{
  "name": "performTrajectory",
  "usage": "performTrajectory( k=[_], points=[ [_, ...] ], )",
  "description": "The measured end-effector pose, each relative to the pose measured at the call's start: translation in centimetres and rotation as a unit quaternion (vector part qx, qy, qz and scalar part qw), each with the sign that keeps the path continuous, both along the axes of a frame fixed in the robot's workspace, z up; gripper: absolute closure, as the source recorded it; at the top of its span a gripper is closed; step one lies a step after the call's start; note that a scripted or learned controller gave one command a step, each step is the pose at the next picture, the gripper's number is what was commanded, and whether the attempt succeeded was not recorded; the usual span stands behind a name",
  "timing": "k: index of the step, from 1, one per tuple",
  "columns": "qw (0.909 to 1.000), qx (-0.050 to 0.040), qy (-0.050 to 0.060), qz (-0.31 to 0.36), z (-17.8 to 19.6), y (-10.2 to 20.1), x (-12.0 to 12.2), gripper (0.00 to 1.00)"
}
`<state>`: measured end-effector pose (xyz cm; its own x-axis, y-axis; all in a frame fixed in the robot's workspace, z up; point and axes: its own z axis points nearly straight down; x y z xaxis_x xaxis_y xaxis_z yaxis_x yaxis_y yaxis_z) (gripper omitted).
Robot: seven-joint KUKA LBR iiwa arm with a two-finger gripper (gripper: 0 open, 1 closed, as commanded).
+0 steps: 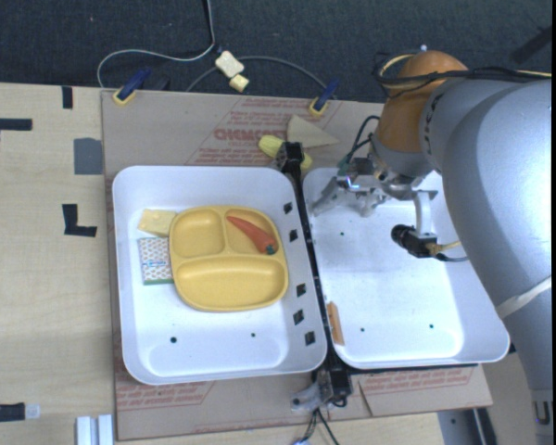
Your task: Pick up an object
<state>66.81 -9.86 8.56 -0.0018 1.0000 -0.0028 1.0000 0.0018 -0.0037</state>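
Over in the left bin point(130, 276) you've got the candidates: a yellow plate point(224, 272) with three compartments sits near the middle, flat on the bin floor. A red chili pepper point(252, 233) with a green stem end lies diagonally in the plate's upper-right compartment. Just left of the plate, touching or nearly touching its rim, a pale yellow sponge point(155, 221) lies above a small patterned card point(154, 259) with a greenish edge.

You'll see the gripper point(352, 191) over the upper-left corner of the right bin point(398, 323), close to the divider point(301, 248) between the bins. Can't tell from this angle whether its fingers are apart or together; nothing visibly sits between them. The grey arm point(500, 174) covers the right bin's upper-right part, orange band point(412, 100) above the wrist. A black cable fitting point(410, 239) hangs just right of the gripper.

Behind the bins, on the cardboard point(213, 128), a small yellow object point(271, 144) lies near the divider's top end, with blue-and-yellow clamps point(130, 88) at the cardboard's back edge.
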Motion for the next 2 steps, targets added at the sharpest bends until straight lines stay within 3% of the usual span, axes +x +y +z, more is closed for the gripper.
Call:
performTrajectory(
  k=[1,2],
  points=[
    [1.0000,0.0024,-0.004,0.001,10.6,6.6,-7.5,0.00],
    [1.0000,-0.0009,-0.004,-0.002,-0.5,-0.2,-3.7,0.00]
  ],
)
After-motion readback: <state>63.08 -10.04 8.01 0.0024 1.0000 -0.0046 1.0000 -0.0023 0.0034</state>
